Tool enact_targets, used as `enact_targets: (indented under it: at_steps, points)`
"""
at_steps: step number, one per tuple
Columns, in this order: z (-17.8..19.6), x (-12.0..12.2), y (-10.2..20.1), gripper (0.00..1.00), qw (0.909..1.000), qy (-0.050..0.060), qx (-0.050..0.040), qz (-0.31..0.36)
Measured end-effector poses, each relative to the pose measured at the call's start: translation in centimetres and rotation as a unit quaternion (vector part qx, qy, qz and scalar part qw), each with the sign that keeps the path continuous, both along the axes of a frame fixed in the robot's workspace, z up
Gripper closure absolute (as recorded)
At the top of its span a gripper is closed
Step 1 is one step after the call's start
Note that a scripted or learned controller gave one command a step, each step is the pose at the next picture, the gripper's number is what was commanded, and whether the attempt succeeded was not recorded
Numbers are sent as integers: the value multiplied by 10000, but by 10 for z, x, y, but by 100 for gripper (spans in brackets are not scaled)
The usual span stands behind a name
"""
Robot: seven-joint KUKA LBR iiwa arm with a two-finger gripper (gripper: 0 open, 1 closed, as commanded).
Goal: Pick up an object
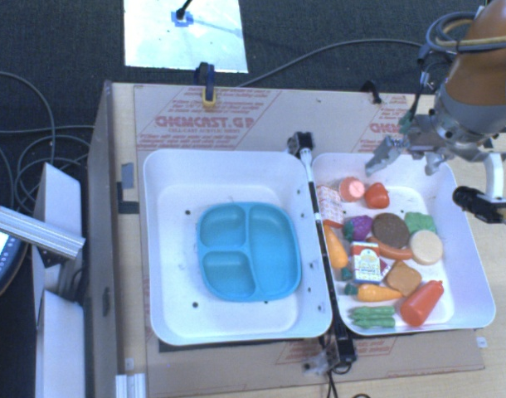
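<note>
Hovering with fingers apart, the gripper [409, 157] nears the light, rigid, slippery red plastic tomato [376, 195]; pinch its middle

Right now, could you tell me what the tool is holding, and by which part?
Nothing: the tool hovers open above the right bin's far edge, with no toy food between its fingers.

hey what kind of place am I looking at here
Probably a robotics lab bench set up for grasping trials: a robot arm over two white bins, toy food heaped in one, a blue divided tray in the other.
</note>
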State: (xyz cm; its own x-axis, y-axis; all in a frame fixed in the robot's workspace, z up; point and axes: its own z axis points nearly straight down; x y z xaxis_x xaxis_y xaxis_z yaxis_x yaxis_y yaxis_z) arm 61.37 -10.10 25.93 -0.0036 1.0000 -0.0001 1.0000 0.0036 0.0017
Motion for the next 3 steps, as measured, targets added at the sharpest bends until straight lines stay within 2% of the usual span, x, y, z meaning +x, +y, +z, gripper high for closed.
enact_targets:
  at_steps: [1,2,3]
  points:
    - [-95,55,-11,0,10000,9,-1,5]
    - [-157,39,-10,0,10000,-1,-4,-11]
    - [-144,38,-11,100,10000,59,4,0]
